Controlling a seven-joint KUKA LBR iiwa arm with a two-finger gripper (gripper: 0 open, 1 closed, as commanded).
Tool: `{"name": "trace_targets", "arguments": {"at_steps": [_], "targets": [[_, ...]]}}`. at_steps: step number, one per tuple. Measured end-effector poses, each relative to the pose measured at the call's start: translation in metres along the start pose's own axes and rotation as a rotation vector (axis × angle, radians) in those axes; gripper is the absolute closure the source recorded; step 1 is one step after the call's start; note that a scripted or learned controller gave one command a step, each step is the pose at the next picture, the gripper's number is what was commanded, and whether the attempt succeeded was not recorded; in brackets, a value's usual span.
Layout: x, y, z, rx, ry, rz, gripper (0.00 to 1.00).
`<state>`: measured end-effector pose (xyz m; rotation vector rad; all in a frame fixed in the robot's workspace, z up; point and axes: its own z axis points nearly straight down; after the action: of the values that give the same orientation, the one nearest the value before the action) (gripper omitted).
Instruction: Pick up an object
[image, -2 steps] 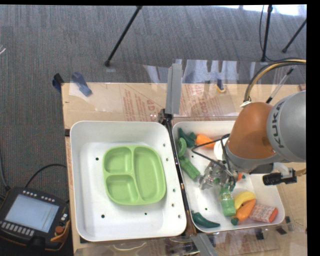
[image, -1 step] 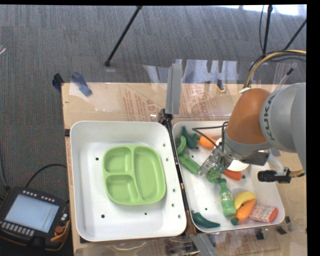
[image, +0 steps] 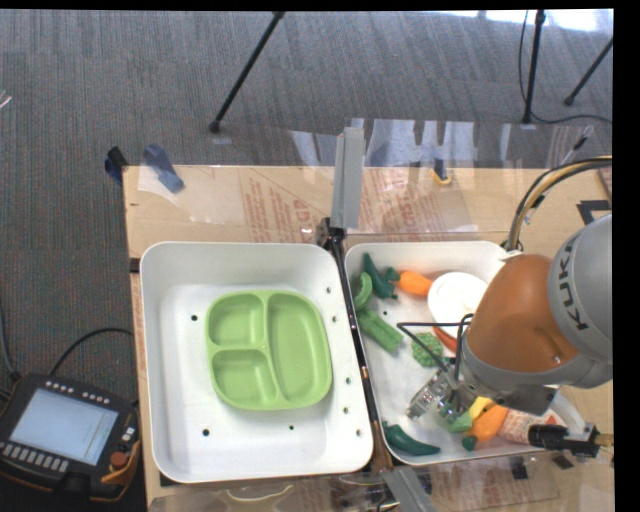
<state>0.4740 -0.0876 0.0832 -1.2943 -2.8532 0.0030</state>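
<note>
**Robot arm dips into crowded bin, with nothing lifted yet**

A grey arm (image: 575, 300) with an orange band reaches in from the right over a worktop (image: 240, 205) that carries two shallow white bins side by side. Its jaws (image: 440, 400) are low in the right bin (image: 420, 247), near that bin's front edge, among a scatter of small toy foods. Whether the jaws are spread or pressed together cannot be told from this angle; the metal tip blurs into the clutter below it, and nothing is plainly pinched between them.

The pieces closest to the jaws are a yellow piece (image: 481, 407) and an orange piece (image: 490, 423) just beside them toward the bin's front right corner, and a dark green pepper-like piece (image: 410, 439) lying against the front wall. Further back sit a green block (image: 380, 330), a knobbly green piece (image: 428, 347), a carrot (image: 414, 283) and a white disc (image: 458, 296) near the back edge, the last partly hidden by the arm's wrist.

The left bin (image: 170, 270) holds a light green divided plate (image: 268, 349) in its middle, well apart from the arm.

As for progress, the task appears to be at the reach-and-grasp stage: the arm is down at the objects, but every toy seems to rest on the bin floor. A secure grip and a lift clear of the bin are judged to be left.
</note>
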Motion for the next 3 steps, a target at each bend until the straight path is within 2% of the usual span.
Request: {"name": "trace_targets", "arguments": {"at_steps": [1, 2, 3], "targets": [[-0.026, 0.013, -0.002, -0.001, -0.001, 0.296, 1.0], [-0.026, 0.013, -0.002, -0.001, -0.001, 0.295, 0.0], [-0.082, 0.079, 0.0, 0.002, 0.002, 0.455, 0.0]]}}
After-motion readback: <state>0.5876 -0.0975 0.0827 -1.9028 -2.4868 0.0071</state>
